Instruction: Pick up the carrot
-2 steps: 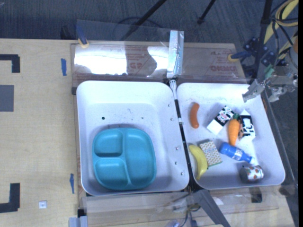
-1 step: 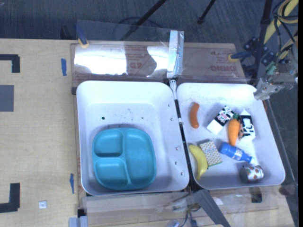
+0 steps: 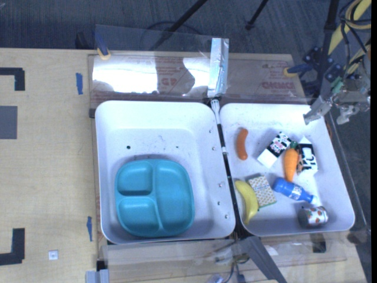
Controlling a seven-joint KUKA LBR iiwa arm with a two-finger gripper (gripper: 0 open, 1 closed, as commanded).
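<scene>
The carrot [image 3: 290, 164], orange with a small green top, lies upright in the right bin [image 3: 336, 175], right of its middle. It rests between two black-and-white packets [image 3: 275, 147] [image 3: 307, 158], with a blue bottle [image 3: 292, 190] just below its tip. My gripper [image 3: 321, 107] hovers over the right bin's far right corner, up and to the right of the carrot and well apart from it. Nothing shows in its grasp.
The right bin also holds an orange sausage [image 3: 242, 143], a banana [image 3: 247, 200], a speckled sponge [image 3: 263, 190] and a small can [image 3: 312, 216]. A teal divided plate [image 3: 154, 196] sits in the left bin [image 3: 118, 128]. Cables and stands crowd the upper right.
</scene>
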